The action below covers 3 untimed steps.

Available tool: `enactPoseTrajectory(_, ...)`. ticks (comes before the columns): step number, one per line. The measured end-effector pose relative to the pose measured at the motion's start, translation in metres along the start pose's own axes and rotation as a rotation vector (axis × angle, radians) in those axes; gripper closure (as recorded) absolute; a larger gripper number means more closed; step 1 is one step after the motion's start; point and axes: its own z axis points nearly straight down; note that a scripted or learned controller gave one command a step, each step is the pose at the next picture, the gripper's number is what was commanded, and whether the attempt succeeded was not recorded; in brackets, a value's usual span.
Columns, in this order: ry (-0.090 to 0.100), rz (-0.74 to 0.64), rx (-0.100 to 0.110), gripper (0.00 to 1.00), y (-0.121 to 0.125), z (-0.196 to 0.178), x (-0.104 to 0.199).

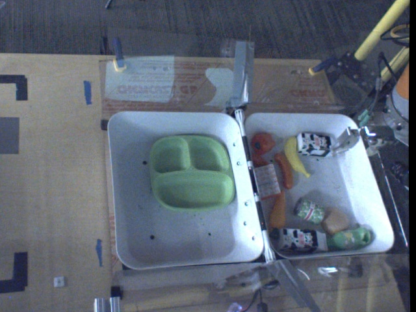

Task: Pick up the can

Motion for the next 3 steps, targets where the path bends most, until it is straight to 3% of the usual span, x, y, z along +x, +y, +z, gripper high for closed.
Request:
enactPoseTrajectory(1,0.002,-0.149,-0.004,0.0,-0.032,0.105,0.002)
enactPoseTrajectory(2,0.0,-0.276,-0.005,0.0,-0.067,0.113,0.07)
enactPoseTrajectory(3,-0.005,-0.273,-0.013,1.0,-0.065,0.102,0.068)
